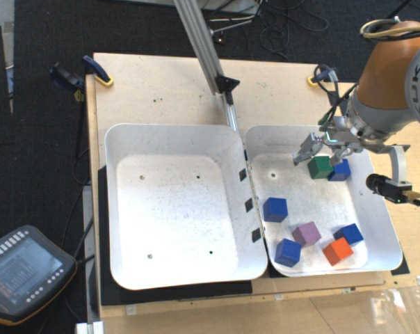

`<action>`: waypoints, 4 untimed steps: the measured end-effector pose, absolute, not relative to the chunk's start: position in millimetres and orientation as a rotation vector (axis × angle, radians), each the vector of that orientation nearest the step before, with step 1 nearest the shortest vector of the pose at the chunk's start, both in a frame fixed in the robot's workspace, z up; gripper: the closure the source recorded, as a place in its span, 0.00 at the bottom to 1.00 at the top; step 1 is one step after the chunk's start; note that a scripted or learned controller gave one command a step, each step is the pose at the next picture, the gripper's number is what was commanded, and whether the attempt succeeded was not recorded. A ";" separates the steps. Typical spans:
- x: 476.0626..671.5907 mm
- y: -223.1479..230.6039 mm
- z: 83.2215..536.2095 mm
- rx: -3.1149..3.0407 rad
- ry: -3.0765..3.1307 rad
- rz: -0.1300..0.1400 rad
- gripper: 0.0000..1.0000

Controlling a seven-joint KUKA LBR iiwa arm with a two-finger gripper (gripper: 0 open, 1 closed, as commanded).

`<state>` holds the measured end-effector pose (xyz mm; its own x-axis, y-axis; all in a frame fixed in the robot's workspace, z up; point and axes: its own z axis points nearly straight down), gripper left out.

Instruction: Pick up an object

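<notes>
Here the end effector (320, 152) sits low over the far part of the right bin (384, 218), directly above a green cube (320, 167) and a blue cube (340, 170) that touch each other; whether it is gripping either one cannot be told. Nearer the camera in that bin lie three more blue cubes (275, 209), a purple cube (307, 233) and an orange cube (337, 250). The left bin (116, 186) lies beside it on the counter (161, 89).

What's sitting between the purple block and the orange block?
Nothing. In the camera view, just a small bare patch of the right bin's white floor separates the purple block from the orange block.
</notes>
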<state>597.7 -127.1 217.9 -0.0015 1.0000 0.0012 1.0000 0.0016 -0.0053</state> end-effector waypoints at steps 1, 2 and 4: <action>598.1 -127.3 220.2 -2.220 -2.221 0.001 0.00; 599.9 -126.3 176.8 -2.219 -2.218 0.005 0.00; 597.5 -115.5 93.5 -2.220 -2.219 0.003 0.00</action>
<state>597.5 -115.5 93.5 0.0004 1.0000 0.0004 1.0000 -0.0004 -0.0034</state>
